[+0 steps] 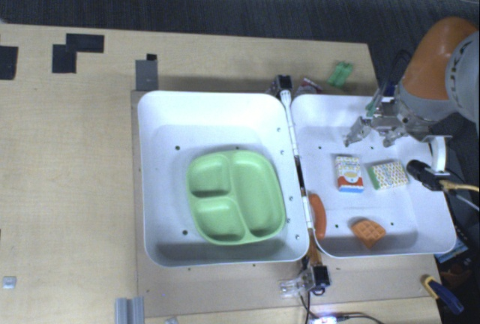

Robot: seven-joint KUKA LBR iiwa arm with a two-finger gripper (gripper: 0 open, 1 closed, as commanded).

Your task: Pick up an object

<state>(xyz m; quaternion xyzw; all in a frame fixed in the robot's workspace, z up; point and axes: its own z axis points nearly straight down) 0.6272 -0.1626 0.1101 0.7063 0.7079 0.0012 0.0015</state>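
Gripper (373, 130) of the grey arm hangs over the far part of the right-hand shallow white bin (322, 116), its two metal fingers spread apart and holding nothing. Nearest prey appears to be the small red-and-white printed carton (349, 172), lying flat on the bin floor just toward the camera and slightly left of the fingertips, its long axis running roughly front to back. Just beside it to the right lies a green speckled packet (388, 175); an orange waffle-like piece (368, 232) sits nearer the front wall. A green divided plate (235, 196) occupies the left-hand bin (161, 165).
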